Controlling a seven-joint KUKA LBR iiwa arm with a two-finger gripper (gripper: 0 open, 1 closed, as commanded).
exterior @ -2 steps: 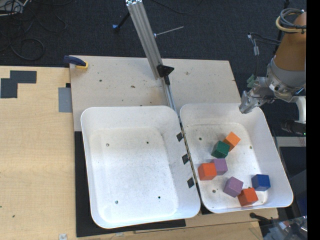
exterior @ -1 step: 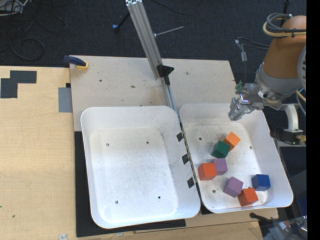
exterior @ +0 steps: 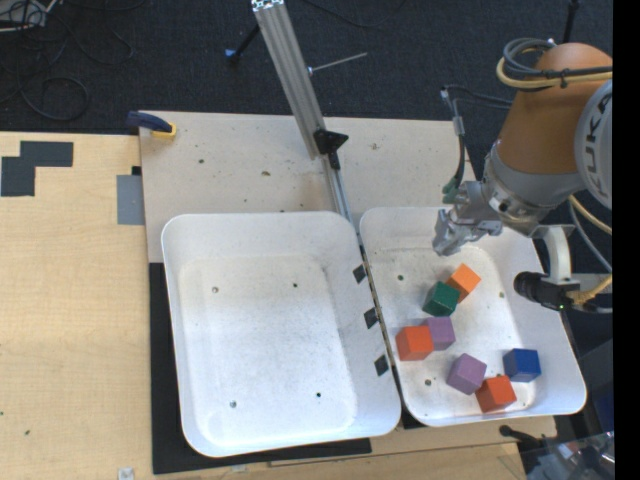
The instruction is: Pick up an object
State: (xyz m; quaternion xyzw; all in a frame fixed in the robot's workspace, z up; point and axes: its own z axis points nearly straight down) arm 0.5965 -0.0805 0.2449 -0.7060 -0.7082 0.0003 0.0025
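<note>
The right bin (exterior: 400,230) holds several small blocks: an orange one (exterior: 465,280), a dark green one (exterior: 441,299), a red-orange one (exterior: 414,342), a purple one (exterior: 441,332), a second purple one (exterior: 466,373), a blue one (exterior: 522,364) and another red-orange one (exterior: 496,394). My gripper (exterior: 452,240) hangs over the far part of this bin, just up and left of the orange block. Nothing shows between its fingers.
The left bin (exterior: 200,236) lies beside the right one. A slanted aluminium post (exterior: 296,73) rises behind the bins, and a blue-and-yellow clamp (exterior: 151,123) sits at the bench's far left corner. Black clips (exterior: 370,317) line the seam between bins.
</note>
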